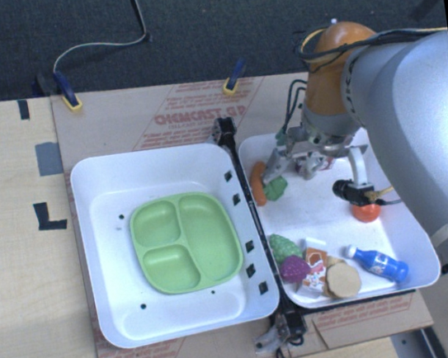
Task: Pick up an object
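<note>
While the arm reaches in from the right, green toy piece (275,189) lying near the top-left corner of the right bin (406,226), touching or just beside an orange carrot-like piece (256,184) against the divider wall. Gripper (292,160) poised just above and to the right of that green piece, close enough that one finger may already be brushing it; jaw state impossible to tell from this slanted view, with cables and wrist hardware crowding the fingertips. Long axis of the orange piece running roughly up and down along the bin wall, green piece more rounded. Likely next move: a short shift down and left to bring the target between the fingers. Farther out in the same bin: red tomato-like piece (366,212), blue bottle (379,264), tan round piece (343,280), purple piece (294,269), another green leafy piece (282,246). Left bin (99,234) holding a green divided plate (187,242).
</note>
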